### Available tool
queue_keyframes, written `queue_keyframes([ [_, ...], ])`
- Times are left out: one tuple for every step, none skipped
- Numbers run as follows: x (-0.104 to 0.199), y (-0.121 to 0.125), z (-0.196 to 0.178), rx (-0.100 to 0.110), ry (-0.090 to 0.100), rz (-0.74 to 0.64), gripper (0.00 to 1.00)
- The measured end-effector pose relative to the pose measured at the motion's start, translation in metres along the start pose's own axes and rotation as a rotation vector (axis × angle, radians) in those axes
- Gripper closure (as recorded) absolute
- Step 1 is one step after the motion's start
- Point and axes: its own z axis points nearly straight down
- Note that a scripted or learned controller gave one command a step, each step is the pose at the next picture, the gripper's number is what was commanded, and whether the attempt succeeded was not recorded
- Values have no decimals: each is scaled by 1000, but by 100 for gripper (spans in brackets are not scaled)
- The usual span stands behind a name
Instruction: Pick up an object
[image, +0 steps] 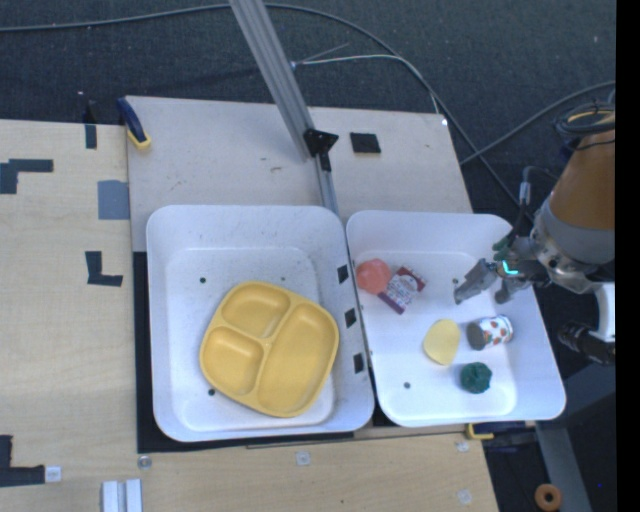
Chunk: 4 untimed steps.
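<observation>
The right bin (420, 225) holds several small objects: a pink-red ball (372, 275), a dark red wrapped packet (403, 290), a pale yellow piece (441, 341), a grey and white object with an orange tip (489, 332) and a dark green lump (475, 377). My gripper (487, 283) hangs over the bin's right half, just above the grey and white object. Its two grey fingers are spread apart with nothing between them.
The left bin (170, 240) carries a yellow divided plate (268, 347). A slanted metal pole (283, 80) rises behind the bins, and cables cross the dark floor at the back. A blue and yellow tool (133, 123) lies at the bench's far left corner.
</observation>
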Motion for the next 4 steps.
queue_keyframes([
  [0,0,-1,-2,0,0,0],
  [2,6,45,2,0,0,0],
  [9,6,92,3,1,0,0],
  [9,7,126,-5,-2,0,0],
])
